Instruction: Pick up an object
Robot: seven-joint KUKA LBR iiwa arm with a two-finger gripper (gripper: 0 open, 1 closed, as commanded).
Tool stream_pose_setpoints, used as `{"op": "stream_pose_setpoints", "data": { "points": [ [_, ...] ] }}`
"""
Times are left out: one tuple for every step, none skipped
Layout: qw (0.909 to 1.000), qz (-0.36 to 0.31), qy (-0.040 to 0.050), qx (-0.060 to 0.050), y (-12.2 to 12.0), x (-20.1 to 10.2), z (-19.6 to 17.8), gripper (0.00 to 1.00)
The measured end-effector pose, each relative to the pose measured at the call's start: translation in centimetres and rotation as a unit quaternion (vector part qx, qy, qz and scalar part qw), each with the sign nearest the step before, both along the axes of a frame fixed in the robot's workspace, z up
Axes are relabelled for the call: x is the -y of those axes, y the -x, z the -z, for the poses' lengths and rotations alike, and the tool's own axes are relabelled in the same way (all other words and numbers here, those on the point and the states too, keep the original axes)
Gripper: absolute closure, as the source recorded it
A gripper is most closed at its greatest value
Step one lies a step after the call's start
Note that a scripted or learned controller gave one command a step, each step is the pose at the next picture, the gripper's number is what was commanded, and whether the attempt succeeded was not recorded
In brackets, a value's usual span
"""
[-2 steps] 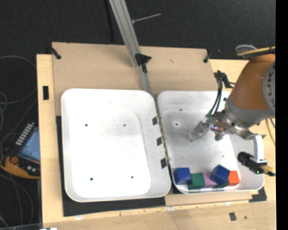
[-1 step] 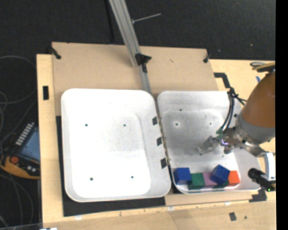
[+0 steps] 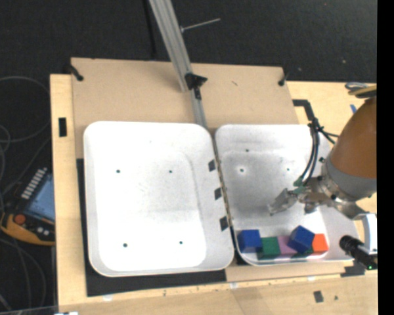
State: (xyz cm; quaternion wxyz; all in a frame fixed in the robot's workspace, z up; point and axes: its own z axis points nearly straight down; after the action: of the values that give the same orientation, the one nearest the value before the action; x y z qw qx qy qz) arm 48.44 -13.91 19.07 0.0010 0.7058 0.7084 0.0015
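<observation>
I see the end effector (image 3: 290, 201) low right of the frame over the right bin (image 3: 262, 149), its grip state beyond my telling, and the blocks (image 3: 282, 241) crowded along that bin's bottom edge look light, rigid and smooth, so I'd pinch the tilted blue block (image 3: 303, 237) across flat faces.

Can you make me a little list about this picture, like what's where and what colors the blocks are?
bins: two white ones side by side, left bin and right bin
blocks: all in the right bin, along its near edge
block colors, left to right: blue block, green block, purple block, second blue block, orange block
arm: reaches in from the right over the right bin
gripper: above the blocks, not holding any block
task status: nothing picked up yet
</observation>
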Motion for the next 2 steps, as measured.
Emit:
{"op": "stream_pose_setpoints", "data": {
  "points": [
    [1.0, -0.001, 0.0012, 0.002, -0.1, -1.3, -5.3, 0.0],
    [1.0, 0.004, 0.0033, 0.001, 0.0, 5.6, -9.7, 0.0]
  ]
}}
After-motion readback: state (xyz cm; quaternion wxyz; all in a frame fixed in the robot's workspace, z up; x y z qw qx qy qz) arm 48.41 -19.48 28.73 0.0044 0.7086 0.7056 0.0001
